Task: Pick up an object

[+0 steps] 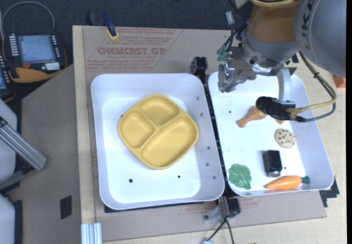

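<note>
The fingers point(229, 79) hang over the upper left corner of the right bin point(314, 127), near the top centre of the frame; whether they are wide or narrow cannot be told from this slant, and nothing is seen between them. The arm point(297, 12) enters from the upper right, its orange band above the wrist, so the tool points down into the bin.

The table point(82, 72) carries both bins side by side. The left bin point(104, 127) holds a yellow divided plate point(158, 130), lying flat and turned at an angle near its centre.

The right bin holds the smaller candidates, spread apart, which favours a clean grasp: a drumstick point(251, 117) at centre, nearest the fingers; a green leafy piece point(240, 176) at the lower left corner; a carrot point(284, 183) along the lower edge; a black block point(271, 161) just above the carrot; a cookie point(284, 138) right of centre. Judged from position, the drumstick is the likeliest target, below and right of the fingers.
</note>
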Robot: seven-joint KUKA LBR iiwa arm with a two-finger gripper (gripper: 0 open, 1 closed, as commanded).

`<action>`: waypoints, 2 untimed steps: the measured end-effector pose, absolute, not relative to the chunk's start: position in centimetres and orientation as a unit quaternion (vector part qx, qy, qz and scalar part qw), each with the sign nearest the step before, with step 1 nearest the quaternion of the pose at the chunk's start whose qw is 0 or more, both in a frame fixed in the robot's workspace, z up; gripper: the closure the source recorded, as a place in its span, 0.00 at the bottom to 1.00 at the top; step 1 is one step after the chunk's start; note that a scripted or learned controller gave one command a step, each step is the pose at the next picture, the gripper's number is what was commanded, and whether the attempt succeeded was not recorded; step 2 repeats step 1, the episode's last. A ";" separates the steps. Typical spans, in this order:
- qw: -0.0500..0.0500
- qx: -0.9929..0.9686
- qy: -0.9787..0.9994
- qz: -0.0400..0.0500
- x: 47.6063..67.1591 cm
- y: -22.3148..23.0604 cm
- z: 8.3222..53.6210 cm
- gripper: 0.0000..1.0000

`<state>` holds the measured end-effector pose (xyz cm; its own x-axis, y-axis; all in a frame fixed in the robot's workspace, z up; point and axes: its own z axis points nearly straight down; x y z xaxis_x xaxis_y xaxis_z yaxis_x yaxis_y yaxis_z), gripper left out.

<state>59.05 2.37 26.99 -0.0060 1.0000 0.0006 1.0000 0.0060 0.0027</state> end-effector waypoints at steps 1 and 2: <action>0.001 0.705 0.709 0.001 61.2 8.1 25.8 1.00; 0.001 0.705 0.709 0.001 61.2 8.1 25.8 1.00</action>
